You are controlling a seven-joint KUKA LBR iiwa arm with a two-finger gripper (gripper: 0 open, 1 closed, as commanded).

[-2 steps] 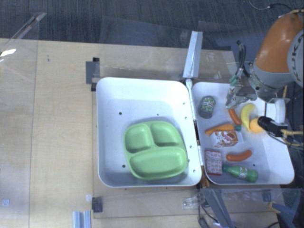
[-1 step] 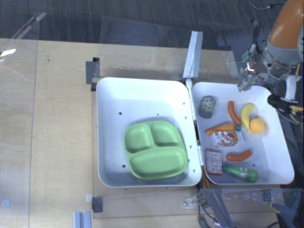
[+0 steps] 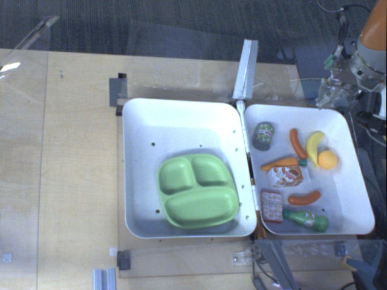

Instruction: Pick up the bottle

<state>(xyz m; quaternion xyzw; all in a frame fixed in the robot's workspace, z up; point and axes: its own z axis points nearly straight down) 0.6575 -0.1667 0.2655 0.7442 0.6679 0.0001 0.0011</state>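
the bottle (image 3: 307, 220) lies at the right bin's (image 3: 357, 180) front edge, hemmed by a packet (image 3: 271, 205) and sausage (image 3: 304, 197); open above.

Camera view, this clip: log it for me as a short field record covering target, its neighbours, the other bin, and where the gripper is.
target: green plastic bottle, lying on its side at the near edge of the right white bin
neighbours: red sausage just behind it, small printed packet to its left
other bin: left white bin holds a green divided tray
gripper: above the right bin's far edge, apart from the bottle
bottle grasped: no
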